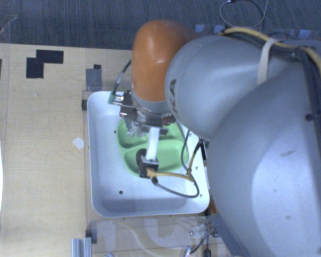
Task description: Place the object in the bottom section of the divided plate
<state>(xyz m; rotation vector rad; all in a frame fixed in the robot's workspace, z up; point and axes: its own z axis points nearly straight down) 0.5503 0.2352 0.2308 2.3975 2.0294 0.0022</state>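
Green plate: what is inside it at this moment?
Bare green surface shows along the left side and lower right of the plate. The arm hangs over the middle and covers the rest, so an object lying there cannot be ruled out.

Pale wooden bench (37, 159), white bin (104, 189) on it, black patches (43, 63)

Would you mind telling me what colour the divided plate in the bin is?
The divided plate is light green, best seen in the camera view.
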